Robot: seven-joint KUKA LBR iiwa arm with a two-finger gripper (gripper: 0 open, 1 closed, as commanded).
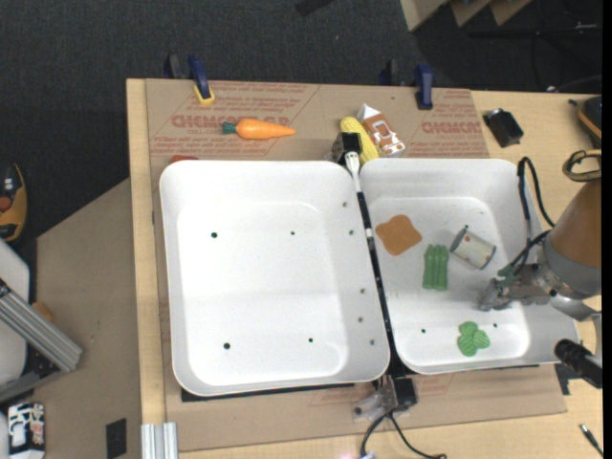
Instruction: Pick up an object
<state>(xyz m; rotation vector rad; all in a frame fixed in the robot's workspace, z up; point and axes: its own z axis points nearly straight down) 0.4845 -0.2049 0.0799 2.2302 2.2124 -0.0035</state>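
Gripper (499,290) is low in the right bin (497,175) near its right edge; I cannot tell its state. Around it lie a can (472,247), a green block (436,268), a brown piece (398,234) and a green lump (471,338) near the front edge

You've got glossy smooth white plastic bins (258,175) on a matt brown cardboard-faced bench (306,103); the carrot (260,130) looks plastic.

2 glossy white plastic bins (258,185), orange flat toy slice (398,234), ribbed green toy block (436,268), bright green leafy toy (471,338), silver-and-white small can (473,248), orange plastic carrot (258,130) on tan cardboard (306,113) printed with faded red lettering, blue clamps (200,76)
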